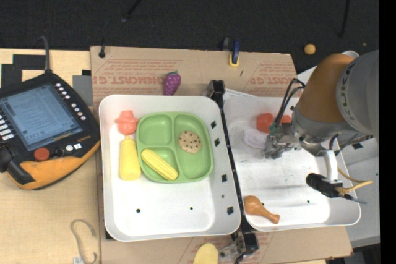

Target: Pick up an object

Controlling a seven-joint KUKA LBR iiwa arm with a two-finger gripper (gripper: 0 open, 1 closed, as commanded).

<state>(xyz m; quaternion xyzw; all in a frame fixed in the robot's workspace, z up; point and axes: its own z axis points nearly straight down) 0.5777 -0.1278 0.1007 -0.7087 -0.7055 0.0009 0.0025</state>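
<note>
Tomato (265, 122) (red) lies in the right bin (291, 207), just left of the gripper (274, 148); whether its jaws are parted is unclear. Drumstick (261, 209) near the front.

The cardboard sheet (142, 74) under the white bins carries red printed lettering in 2 places along its far edge, 1 beyond the left bin (117, 207) and 1 beyond the right bin (322, 213). Both prints appear upside down and too blurred to read with certainty. The pendant (40, 123) left of the cardboard has a lit screen whose lines are illegible.
</note>
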